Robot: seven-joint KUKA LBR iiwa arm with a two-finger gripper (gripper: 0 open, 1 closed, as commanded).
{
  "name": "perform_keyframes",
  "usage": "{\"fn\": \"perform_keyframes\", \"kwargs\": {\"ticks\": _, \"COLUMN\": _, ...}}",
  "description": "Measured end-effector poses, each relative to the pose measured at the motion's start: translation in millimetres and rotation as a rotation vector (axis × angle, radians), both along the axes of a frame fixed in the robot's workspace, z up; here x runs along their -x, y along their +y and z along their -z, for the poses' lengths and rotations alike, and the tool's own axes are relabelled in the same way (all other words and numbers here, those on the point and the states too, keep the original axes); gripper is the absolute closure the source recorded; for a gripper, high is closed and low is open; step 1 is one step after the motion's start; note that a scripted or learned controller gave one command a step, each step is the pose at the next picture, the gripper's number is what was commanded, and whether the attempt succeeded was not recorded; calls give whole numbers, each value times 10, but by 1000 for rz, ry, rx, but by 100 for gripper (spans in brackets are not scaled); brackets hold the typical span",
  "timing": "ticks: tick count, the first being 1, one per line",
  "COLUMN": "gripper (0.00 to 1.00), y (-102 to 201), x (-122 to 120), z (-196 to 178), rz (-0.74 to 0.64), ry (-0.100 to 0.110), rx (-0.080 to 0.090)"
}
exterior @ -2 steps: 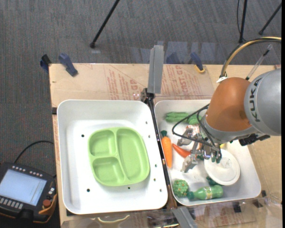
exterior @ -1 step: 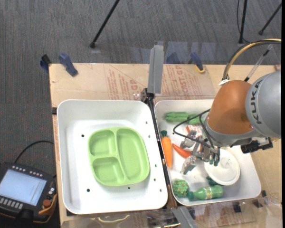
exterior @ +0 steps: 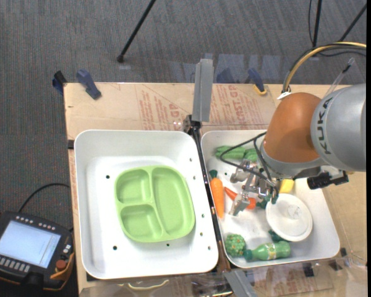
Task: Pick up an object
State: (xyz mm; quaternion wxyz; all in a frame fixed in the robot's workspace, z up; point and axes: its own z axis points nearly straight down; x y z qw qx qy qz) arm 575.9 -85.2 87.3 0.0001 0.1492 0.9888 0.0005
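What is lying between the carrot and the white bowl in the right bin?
In the camera view, the gripper hangs between the carrot and the white bowl.

A lime-green divided plate (exterior: 154,203) lies in the white left bin (exterior: 86,166). The white right bin (exterior: 324,228) holds an orange carrot (exterior: 217,195), a green bottle (exterior: 269,251), green broccoli (exterior: 235,244) and a white bowl (exterior: 289,216). An orange band (exterior: 294,129) tops the grey arm (exterior: 346,129).

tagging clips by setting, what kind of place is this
Probably a robotics lab test cell: an industrial arm reaches over two white bins of toy food on a clamped board, with a teach pendant and tripod legs on grey carpet.
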Motion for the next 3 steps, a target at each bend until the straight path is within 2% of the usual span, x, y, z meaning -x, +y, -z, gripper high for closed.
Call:
{"fn": "perform_keyframes", "kwargs": {"ticks": 1, "gripper": 0, "y": 30, "x": 368, "z": 5, "rz": 224, "ry": 3, "rx": 0}}
{"fn": "perform_keyframes", "kwargs": {"ticks": 2, "gripper": 0, "y": -776, "x": -151, "z": -5, "rz": 125, "ry": -2, "rx": 1}}
{"fn": "perform_keyframes", "kwargs": {"ticks": 3, "gripper": 0, "y": -296, "x": -284, "z": -5, "rz": 142, "ry": -2, "rx": -1}}
